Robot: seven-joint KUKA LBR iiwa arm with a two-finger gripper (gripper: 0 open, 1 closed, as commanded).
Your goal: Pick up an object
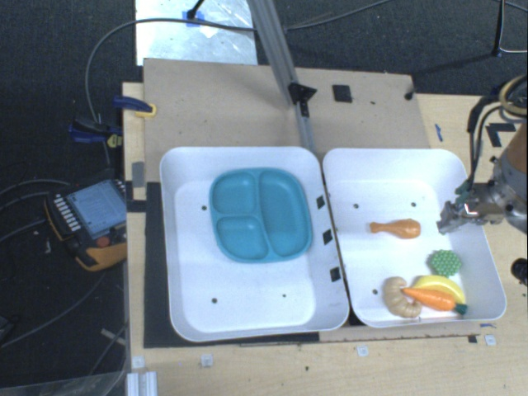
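Counting bins: two white, side by side; left bin point(194, 304) bore one blue divided plate point(261, 214), right bin point(388, 172) bore the toy food.
Food count: five pieces; one drumstick point(396, 228), one green bumpy ball point(445, 262), one banana point(440, 286), one carrot point(433, 299), one tan curved piece point(399, 297), perhaps a shrimp, too small to name surely.
Edges: four of the pieces clustered at the right bin's near right corner, touching or overlapping; drumstick alone near mid-bin.
Open room: bare white floor across the right bin's far half and left side.
Gripper point(455, 214): at the right bin's right rim; opening of the pincer not discernible, nothing seen between its tips.
Drumstick to gripper: just left of it, apart, not touching.
Ball to gripper: near, below it.
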